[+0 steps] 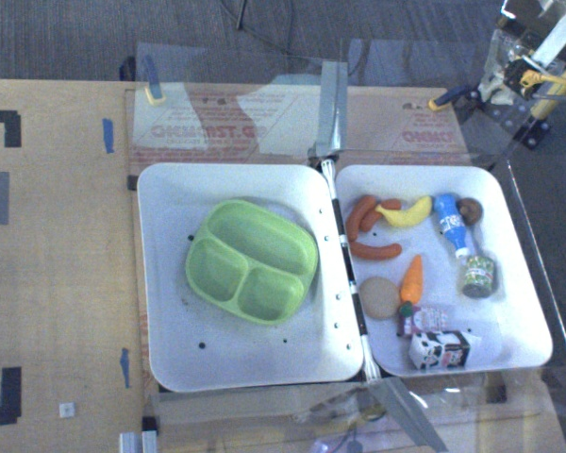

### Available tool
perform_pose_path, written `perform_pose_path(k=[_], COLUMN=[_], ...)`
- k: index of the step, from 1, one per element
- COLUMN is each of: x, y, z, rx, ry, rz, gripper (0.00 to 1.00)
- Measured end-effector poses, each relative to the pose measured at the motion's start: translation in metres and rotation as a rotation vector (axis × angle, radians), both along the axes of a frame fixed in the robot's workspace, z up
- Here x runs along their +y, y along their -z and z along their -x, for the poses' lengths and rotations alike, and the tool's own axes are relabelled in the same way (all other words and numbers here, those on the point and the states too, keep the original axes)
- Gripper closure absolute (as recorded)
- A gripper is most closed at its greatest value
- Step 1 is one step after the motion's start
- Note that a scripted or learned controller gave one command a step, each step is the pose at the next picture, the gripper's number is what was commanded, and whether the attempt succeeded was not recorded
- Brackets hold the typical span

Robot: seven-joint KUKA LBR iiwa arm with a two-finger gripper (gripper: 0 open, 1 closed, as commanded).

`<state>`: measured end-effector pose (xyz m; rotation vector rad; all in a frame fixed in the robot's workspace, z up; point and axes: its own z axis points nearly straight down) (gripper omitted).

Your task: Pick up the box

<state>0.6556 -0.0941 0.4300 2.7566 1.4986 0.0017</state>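
Bench, two white bins: box [440,349] at right bin's [524,281] near edge beside pink carton [423,319], open floor to its right; carrot [411,279], sausages [364,213], banana [405,212], bottle [450,223] beyond; gripper [524,74] far right, finger state indiscernible.

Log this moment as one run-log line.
phase: pre-grasp | arm: top right, outside the bins | box: near edge of right bin, not held | left bin: green tray
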Motion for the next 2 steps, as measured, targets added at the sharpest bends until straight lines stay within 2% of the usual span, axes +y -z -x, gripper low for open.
perform_pose_path(k=[2], x=[0.007], y=[-0.021], z=[-0.002], rx=[-0.003], ry=[-0.011], rz=[0.003], gripper=[1.0])
